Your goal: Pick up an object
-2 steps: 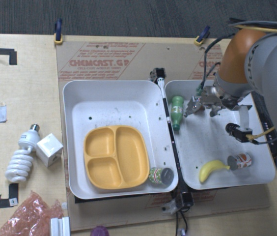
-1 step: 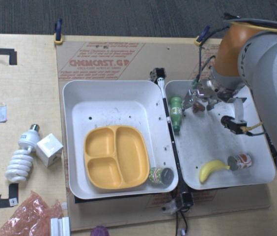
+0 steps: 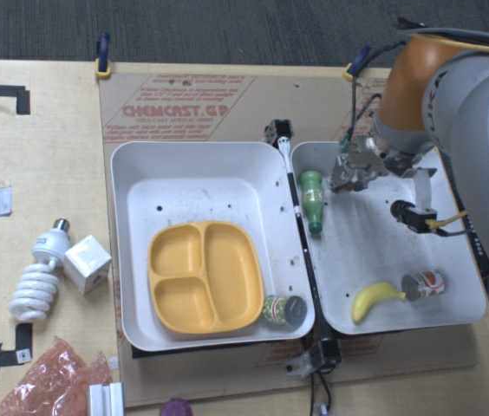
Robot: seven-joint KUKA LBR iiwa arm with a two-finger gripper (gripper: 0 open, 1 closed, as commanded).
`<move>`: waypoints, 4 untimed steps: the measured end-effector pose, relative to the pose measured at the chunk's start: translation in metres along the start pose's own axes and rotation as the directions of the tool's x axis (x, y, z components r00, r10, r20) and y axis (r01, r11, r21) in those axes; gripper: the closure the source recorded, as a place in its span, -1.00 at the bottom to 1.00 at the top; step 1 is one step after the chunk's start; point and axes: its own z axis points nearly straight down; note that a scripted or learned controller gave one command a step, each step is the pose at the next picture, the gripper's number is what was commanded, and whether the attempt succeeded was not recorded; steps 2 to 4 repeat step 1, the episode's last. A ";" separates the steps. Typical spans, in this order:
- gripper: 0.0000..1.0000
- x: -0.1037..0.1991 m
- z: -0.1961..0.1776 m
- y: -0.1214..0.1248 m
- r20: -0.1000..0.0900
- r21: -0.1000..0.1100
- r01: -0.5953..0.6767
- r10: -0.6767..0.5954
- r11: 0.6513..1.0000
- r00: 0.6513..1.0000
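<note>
Right bin (image 3: 453, 315): bottle (image 3: 312, 199), banana (image 3: 374, 299), perhaps can (image 3: 423, 284).

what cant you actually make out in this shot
- Gripper, camera view: too small and cluttered with cables to tell whether it is open or shut, or touches the green plastic bottle.
- Small green-labelled can, left bin: partly tucked under the yellow divided plate; label unreadable.
- Red-and-white can beside the yellow banana: label too small.
- Pink mesh bag: cut off by the bottom edge.

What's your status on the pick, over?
Gripper low in right bin, beside green bottle; grasp unconfirmed. Banana and can lie apart near front wall. Path unobstructed.
</note>
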 end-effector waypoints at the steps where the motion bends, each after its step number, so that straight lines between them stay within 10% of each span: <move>1: 1.00 0.074 -0.088 -0.028 -0.006 0.002 -0.001 0.002 1.000 1.000; 4: 1.00 0.074 -0.088 -0.028 -0.006 0.002 -0.001 0.002 1.000 1.000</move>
